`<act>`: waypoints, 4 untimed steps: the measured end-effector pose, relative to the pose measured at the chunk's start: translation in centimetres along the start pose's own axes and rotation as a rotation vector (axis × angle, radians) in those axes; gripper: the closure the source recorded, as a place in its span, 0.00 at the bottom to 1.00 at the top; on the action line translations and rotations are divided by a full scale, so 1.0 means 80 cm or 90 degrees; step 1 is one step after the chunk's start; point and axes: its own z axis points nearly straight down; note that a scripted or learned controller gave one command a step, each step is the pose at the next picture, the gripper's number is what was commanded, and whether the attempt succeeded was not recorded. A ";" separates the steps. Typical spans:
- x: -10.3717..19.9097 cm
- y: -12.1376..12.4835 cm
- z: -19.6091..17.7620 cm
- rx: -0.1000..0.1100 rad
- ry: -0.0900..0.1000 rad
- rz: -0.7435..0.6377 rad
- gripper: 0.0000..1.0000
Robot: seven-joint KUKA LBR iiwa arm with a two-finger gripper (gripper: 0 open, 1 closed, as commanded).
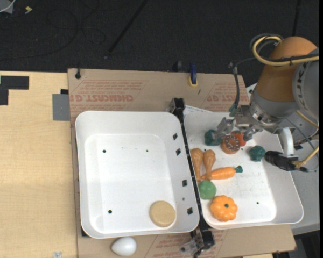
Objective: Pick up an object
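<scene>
Several toy foods are lying in the right bin (pixel 290 211), and the gripper (pixel 234 130) is hanging low over its far end — directly above a small reddish round piece (pixel 231 143), which is sitting just below the fingertips, toward the near side. Whether that piece is actually between the fingers is unclear, and I cannot tell if the jaws are apart or together. A carrot (pixel 224 172) is lying nearer still, its long axis running left-right.

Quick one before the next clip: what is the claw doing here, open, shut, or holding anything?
Claw: low in the right bin, right over a small reddish-orange round object; open, shut or gripping cannot be told.
</scene>
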 end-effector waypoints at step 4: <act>0.100 0.045 -0.005 -0.008 0.000 -0.004 1.00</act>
